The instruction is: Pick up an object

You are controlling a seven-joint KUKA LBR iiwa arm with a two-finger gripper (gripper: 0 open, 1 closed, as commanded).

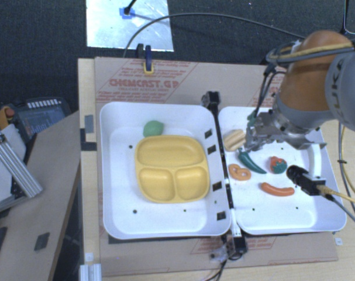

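Observation:
My gripper hangs low over the right bin, near its left side. Just left of it lies a tan bread roll. Directly below it a dark green chili pepper lies slanted on the bin floor, its upper end close under the gripper. An orange pretzel sits further down, a red tomato with a green top to the right, and an orange sausage toward the front. I see nothing held in the gripper.
The left bin holds a yellow divided plate and a round green object behind it. A black divider rail runs between the bins. The arm's grey and orange body looms over the right bin's back right.

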